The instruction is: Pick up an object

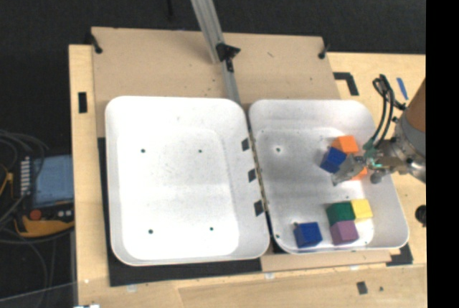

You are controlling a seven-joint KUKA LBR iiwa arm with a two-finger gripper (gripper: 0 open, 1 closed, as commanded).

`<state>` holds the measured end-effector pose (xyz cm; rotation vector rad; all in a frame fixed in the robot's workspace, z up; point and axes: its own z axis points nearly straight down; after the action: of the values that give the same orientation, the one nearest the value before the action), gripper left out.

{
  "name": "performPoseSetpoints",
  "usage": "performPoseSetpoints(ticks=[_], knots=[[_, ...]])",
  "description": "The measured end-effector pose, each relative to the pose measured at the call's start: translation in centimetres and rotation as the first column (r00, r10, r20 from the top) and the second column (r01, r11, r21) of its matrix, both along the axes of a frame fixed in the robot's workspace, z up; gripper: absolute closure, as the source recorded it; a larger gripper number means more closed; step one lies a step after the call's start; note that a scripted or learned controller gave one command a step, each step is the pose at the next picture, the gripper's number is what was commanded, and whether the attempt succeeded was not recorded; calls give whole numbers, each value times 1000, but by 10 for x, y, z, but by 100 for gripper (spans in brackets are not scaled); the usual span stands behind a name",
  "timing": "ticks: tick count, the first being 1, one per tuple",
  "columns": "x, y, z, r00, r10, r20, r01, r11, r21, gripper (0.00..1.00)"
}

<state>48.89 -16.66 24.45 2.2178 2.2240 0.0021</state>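
Pincer (pixel 349 171) sits low in the right bin (pixel 301 120), right by a blue block (pixel 332 160) and an orange block (pixel 348 144); can't tell if it's gripping or wide. Risk: the blocks touch, so it could nudge both or slip off an edge. Green (pixel 340 213), yellow (pixel 361 210), purple (pixel 344 231) and another blue cube (pixel 308 234) lie nearer. No readable writing

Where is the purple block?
The purple block sits in the right bin, near its front edge, just below the green block and right of a blue block.
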Motion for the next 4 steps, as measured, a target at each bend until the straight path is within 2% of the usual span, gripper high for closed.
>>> performPoseSetpoints(ticks=[1,2,3,4], knots=[[0,0,0,1000,-4,1,4,1000,-1,0],[0,5,-61,1000,-4,-6,4,1000,0,0],[8,8,-119,1000,-5,-5,5,1000,-1,0],[9,7,-147,1000,-5,0,5,1000,-2,0]])
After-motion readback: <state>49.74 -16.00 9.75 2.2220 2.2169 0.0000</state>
